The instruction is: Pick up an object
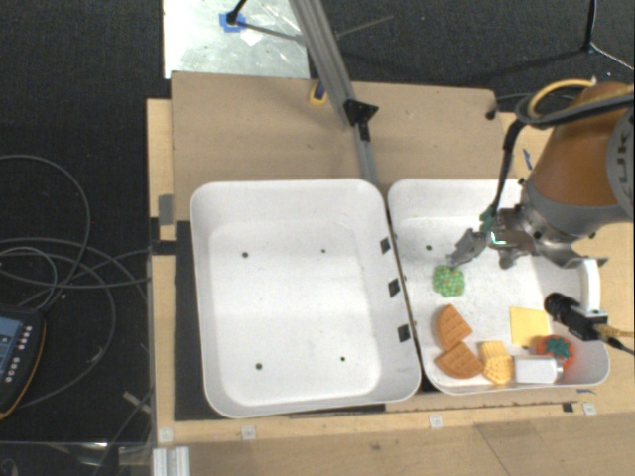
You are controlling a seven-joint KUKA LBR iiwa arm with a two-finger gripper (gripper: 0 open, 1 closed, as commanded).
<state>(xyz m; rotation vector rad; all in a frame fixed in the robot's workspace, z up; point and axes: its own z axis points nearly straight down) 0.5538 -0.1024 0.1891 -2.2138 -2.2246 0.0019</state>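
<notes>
Broadly, the brown bench (258,127) carries two shallow white bins set edge to edge, probably so that things can pass from one to the other with a short reach. The left bin (213,206) shows only its white floor. The right bin (427,191) holds all the loose things, crowded toward its near corner.

The arm (585,157) comes in from the right and bends down over the right bin. Much of it is cut off by the picture's edge, so its pose can only be read near the wrist. A grey pole (327,48) slants down from the top and ends at the seam between the bins.

The gripper (461,258) points down and to the left, its tip just above and beside a green lump (448,282). That lump sits apart from the rest, in the open middle of the right bin, which makes it the likeliest target. Whether the gripper is spread or pressed together I cannot tell. Nor is it clear whether the tip touches the lump or hangs over it; nothing appears to be held.

Nearer the front lie two orange waffle pieces (454,327), touching, with a yellow waffle piece (496,363) against them. A yellow block (528,323) lies further right. A white block (536,371) lies against the front wall, and a small red thing (552,346) is half covered, too small to name.
</notes>
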